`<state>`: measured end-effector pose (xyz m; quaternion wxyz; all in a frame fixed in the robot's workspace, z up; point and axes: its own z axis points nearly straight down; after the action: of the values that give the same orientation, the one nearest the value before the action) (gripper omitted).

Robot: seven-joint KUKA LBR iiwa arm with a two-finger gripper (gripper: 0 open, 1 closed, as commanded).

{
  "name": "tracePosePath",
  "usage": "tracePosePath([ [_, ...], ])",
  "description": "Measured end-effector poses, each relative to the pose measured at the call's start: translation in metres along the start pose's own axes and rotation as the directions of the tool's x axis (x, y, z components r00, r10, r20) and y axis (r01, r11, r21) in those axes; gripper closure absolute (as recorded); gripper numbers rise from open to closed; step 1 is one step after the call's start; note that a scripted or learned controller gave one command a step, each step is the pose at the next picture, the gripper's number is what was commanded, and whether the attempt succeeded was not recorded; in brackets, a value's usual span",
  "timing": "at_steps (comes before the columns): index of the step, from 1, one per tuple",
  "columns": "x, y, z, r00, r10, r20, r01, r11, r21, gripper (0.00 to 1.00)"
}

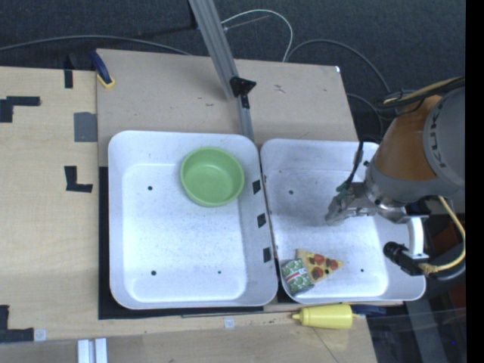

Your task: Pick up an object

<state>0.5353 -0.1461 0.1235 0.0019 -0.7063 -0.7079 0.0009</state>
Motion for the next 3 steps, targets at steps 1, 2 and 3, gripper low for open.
tracePosePath([
  [1, 0.01, 0.005, -0.05, 1.0, 0.0, 0.002, 0.0, 1.0, -0.007, 1.0],
  [2, 0.009, 0.008, -0.092, 1.0, 0.001, 0.002, -0.001, 1.0, -0.008, 1.0],
  [3, 0.02, 0.011, -0.144, 1.0, -0.001, 0.003, 0.001, 1.0, -0.009, 1.0],
])
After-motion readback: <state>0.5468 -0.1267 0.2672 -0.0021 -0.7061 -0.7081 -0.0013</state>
